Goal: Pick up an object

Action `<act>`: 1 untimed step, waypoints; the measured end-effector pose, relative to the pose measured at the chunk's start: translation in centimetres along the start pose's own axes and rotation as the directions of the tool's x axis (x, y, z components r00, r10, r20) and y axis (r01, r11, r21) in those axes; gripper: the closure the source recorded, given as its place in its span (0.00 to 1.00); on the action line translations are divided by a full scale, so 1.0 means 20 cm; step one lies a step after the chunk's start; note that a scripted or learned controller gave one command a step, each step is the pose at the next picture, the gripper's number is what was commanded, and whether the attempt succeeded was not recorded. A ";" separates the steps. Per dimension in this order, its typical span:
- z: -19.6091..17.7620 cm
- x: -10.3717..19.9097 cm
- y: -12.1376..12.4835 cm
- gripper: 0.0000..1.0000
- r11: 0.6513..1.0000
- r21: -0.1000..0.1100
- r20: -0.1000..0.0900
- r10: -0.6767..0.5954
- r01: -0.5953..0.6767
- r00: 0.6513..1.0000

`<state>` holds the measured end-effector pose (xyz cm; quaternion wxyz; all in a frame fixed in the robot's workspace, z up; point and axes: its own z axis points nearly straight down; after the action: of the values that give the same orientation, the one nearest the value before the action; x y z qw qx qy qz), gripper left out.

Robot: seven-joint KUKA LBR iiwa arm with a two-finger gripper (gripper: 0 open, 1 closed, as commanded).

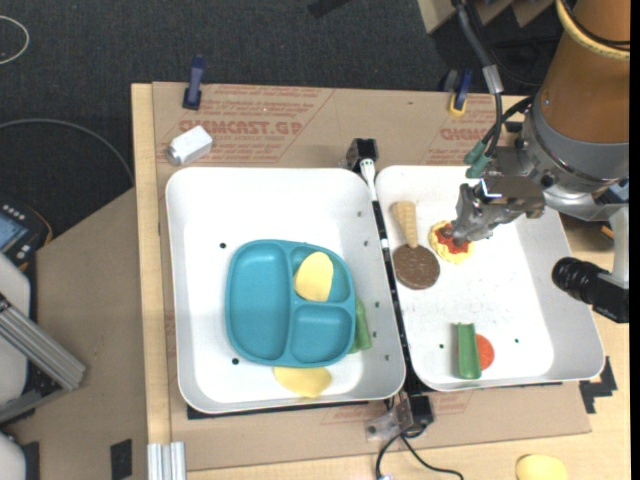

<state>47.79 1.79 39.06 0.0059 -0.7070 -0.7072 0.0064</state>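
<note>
While the claw (462, 234) sits on the yellow-red toy (450, 244), grip unclear, the toy shows no long axis

Two white bins sit side by side on a table. The left bin (190, 268) holds a teal divided plate (270, 303) with a yellow piece (314, 276) on it. In the right bin (540, 308), the end effector (462, 236) touches a yellow-and-red toy (450, 245), near a cone (405, 220), brown disc (415, 266) and green block (466, 350).
</note>
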 end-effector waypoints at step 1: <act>0.47 -0.20 0.01 1.00 1.000 -0.006 0.000 0.006 -0.006 1.000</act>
<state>47.79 -2.27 29.58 0.0038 -0.7090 -0.7051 0.0046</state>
